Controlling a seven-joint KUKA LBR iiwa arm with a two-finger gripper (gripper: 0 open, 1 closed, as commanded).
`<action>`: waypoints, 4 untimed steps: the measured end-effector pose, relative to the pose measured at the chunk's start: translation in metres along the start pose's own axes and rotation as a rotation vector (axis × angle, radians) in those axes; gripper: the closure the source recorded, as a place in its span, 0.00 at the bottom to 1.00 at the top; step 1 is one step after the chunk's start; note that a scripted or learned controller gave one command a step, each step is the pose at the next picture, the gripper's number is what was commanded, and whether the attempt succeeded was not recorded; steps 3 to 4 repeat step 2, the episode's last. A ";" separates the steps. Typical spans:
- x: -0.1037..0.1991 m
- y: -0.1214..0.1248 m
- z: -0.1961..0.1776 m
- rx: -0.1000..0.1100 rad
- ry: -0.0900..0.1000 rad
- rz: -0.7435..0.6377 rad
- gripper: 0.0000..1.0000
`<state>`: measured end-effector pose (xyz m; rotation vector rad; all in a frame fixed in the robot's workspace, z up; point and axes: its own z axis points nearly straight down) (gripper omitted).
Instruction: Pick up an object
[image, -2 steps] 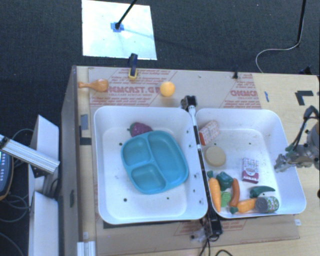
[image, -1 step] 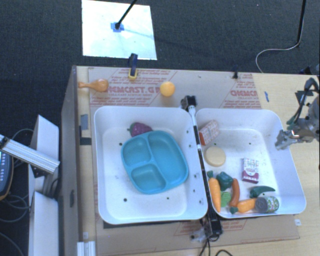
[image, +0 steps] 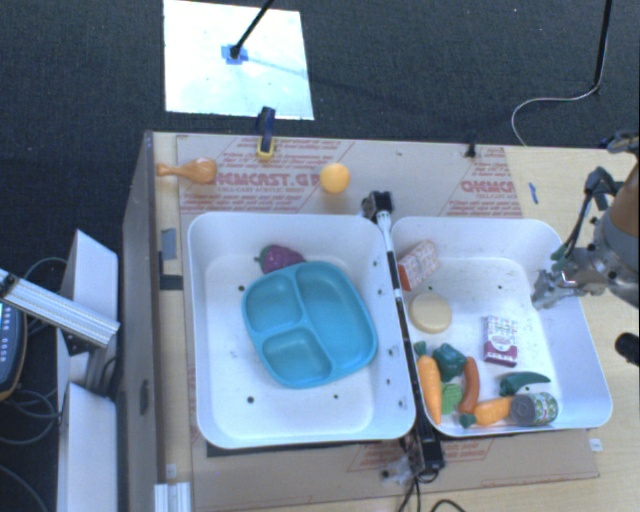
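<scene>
Whether the gripper (image: 553, 287) is wide or narrow cannot be told; it hangs over the right white bin's (image: 560, 240) three o'clock rim, carrying nothing visible. A clean pick likely needs a straight descent. The small red-and-white carton (image: 500, 340) lies near, toward eight o'clock.

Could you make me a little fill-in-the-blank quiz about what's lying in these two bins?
1. The blue divided plate lies in the ____ bin.
2. The purple toy touches the plate's ____ edge.
3. The small can lies in the right bin's ____ corner.

Missing words: left; far; near right
</scene>
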<state>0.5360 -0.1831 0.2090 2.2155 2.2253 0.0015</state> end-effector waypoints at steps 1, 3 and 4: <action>-0.019 0.008 -0.017 -0.001 -0.001 0.002 1.00; 0.024 -0.049 -0.013 0.000 0.000 0.002 1.00; 0.024 -0.049 -0.013 0.000 0.000 0.002 1.00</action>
